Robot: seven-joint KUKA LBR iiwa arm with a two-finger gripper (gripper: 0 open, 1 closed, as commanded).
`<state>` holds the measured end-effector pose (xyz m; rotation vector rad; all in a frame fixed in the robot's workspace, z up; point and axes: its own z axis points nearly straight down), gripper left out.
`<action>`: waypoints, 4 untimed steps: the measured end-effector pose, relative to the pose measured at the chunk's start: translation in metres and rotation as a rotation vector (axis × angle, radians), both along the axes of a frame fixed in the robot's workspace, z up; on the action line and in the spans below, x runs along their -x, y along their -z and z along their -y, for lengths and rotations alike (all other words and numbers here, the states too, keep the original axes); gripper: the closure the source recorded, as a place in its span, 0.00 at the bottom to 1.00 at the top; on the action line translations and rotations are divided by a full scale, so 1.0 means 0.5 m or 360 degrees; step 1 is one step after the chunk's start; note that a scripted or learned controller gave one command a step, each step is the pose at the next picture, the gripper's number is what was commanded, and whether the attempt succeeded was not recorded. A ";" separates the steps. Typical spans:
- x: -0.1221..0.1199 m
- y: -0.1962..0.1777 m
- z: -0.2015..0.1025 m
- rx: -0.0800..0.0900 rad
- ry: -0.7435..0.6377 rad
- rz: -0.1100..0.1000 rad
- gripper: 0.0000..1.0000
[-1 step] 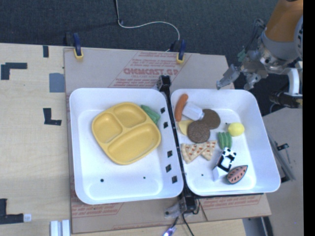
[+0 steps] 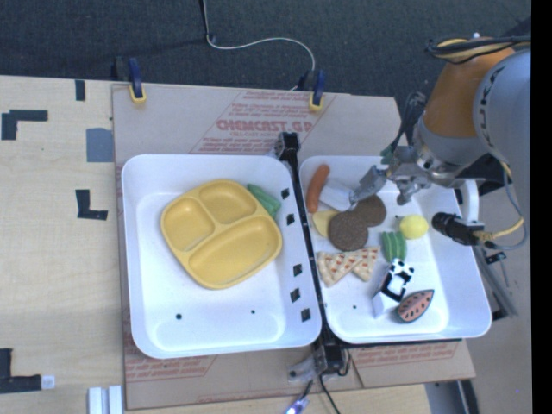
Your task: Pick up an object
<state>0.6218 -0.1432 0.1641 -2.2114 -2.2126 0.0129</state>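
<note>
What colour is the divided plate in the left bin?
Yellow; the divided plate shows plainly in the camera view.

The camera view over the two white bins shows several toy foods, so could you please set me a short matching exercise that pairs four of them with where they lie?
Things:
1. yellow divided plastic plate
2. orange toy carrot
3. small yellow toy lemon
4. black-and-white toy cow

Places:
A. right bin, near its right side, just above the green toy vegetable
B. left bin, in its middle
C. right bin, lower part, just above the reddish oval toy
D. right bin, upper left, next to the divider

Pairs: 1-B, 2-D, 3-A, 4-C
</note>
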 end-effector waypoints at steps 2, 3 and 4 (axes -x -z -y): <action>-0.052 0.161 -0.042 0.0007 -0.0013 0.0021 0.00; 0.203 0.158 0.016 0.0007 0.0008 0.0019 0.00; 0.066 0.156 -0.057 0.0005 -0.0007 0.0028 0.00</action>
